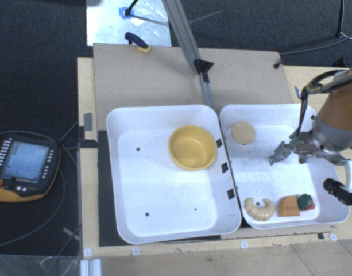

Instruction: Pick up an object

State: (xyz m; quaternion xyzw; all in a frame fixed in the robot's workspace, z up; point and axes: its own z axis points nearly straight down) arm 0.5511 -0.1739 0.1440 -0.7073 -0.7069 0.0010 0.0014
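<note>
Right now your gripper [277,156] hangs over the right bin [267,180]; you cannot tell its state. Near it lie a tan disc [243,133], a pale croissant [260,209], and an orange block [289,206]. A yellow bowl [192,147] sits in the left bin [135,206].

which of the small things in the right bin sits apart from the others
The round tan disc, alone near the bin's far left corner; the pale curled piece, orange block and red-green item cluster along the near edge.

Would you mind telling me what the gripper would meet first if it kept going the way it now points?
The gripper points leftward and down over the right bin. Its line looks free of objects, so it would probably meet the bin's bare floor first; depth is unclear.
</note>
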